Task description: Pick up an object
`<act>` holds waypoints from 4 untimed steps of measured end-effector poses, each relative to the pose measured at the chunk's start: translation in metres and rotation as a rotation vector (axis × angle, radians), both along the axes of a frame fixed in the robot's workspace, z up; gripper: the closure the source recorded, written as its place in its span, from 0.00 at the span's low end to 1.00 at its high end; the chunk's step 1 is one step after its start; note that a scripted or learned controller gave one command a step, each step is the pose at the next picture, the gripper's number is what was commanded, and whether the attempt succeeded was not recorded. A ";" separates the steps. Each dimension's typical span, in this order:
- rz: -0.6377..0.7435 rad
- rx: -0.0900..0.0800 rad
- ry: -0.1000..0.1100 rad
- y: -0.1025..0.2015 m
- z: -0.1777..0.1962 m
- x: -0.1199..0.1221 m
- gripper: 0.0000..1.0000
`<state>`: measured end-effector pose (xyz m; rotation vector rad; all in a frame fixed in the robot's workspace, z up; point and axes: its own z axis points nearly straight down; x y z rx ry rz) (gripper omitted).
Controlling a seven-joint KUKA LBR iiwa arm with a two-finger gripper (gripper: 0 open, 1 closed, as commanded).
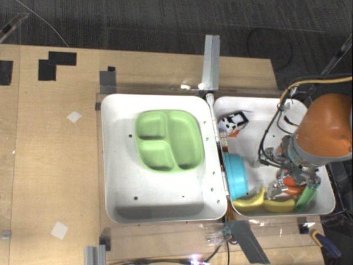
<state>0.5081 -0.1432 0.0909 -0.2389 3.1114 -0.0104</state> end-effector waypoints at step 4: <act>0.150 -0.006 0.000 -0.063 0.014 0.009 0.00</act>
